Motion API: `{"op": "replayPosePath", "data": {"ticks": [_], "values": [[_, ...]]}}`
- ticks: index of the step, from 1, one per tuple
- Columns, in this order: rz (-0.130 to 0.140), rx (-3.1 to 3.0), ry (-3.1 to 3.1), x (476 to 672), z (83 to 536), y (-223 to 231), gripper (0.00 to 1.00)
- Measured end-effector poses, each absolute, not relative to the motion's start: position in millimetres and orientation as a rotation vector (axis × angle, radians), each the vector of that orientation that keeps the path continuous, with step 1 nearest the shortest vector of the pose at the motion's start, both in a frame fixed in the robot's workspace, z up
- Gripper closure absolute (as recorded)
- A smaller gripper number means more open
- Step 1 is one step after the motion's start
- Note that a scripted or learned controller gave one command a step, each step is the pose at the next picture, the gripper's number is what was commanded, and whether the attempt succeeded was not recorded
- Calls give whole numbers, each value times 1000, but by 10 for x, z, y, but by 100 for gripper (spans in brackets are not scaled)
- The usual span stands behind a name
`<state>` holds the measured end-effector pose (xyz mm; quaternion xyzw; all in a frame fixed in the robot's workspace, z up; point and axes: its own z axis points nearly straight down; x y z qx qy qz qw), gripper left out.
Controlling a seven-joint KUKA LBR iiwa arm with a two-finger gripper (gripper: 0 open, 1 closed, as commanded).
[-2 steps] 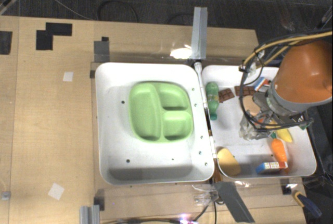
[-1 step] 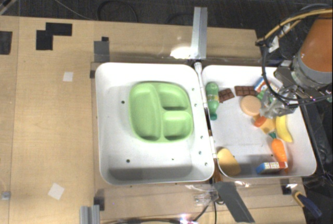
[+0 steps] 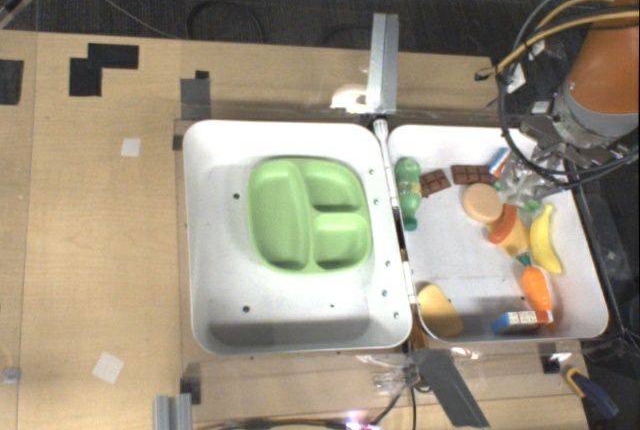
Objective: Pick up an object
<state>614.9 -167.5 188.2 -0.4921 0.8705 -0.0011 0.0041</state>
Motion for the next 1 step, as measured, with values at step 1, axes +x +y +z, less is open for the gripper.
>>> {"op": "replayPosePath", "data": {"ticks": [1], "values": [[-5, -1541, 2727, 6153, 1892, -1674, 0]]}}
